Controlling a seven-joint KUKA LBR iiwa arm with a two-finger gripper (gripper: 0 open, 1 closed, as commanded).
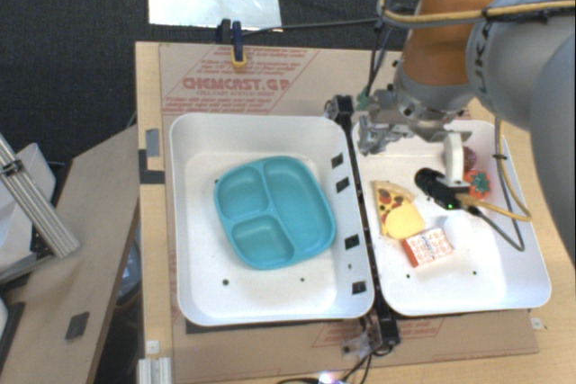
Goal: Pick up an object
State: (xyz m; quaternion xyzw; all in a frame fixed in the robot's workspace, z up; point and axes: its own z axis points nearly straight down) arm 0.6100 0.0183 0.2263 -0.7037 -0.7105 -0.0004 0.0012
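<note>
My gripper (372, 138) hangs over the far left corner of the right bin (504, 283), close to the divider between the bins. Nearer the front of that bin lie a toy pizza slice (391, 193), a yellow lump (406, 219) touching it, and a small red and white carton (428, 245). At the far right of the bin, a white and red upright piece (454, 157) stands beside a small red and green item (478, 183). All of these are apart from the gripper.
The left bin (193, 283) holds a teal divided plate (273, 211). Black clips (346, 184) line the ridge between the bins. The arm's bulk covers the right bin's far right part. A blue and yellow clamp (237, 45) sits at the back of the cardboard.
</note>
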